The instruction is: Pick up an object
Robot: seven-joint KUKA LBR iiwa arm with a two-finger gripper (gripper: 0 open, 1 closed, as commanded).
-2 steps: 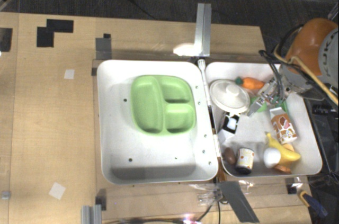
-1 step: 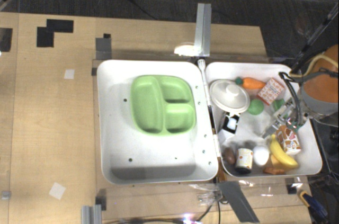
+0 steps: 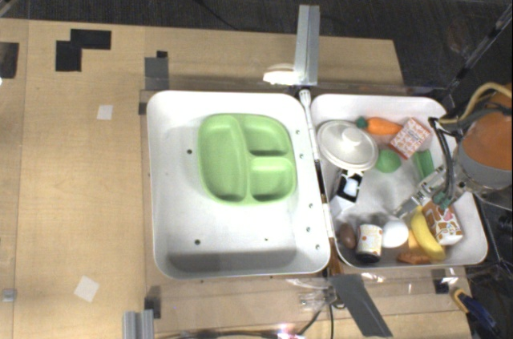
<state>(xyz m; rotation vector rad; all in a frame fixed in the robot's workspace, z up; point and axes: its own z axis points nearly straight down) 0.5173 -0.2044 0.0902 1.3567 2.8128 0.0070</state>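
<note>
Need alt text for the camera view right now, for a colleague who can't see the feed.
The arm's tool hangs low over the right bin, just above a banana among crowded toy food, a carrot and a round white lid. The left bin holds a green divided tray.

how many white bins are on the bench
2. The left bin holds a green divided tray; the right bin beside it holds the small items.
</note>
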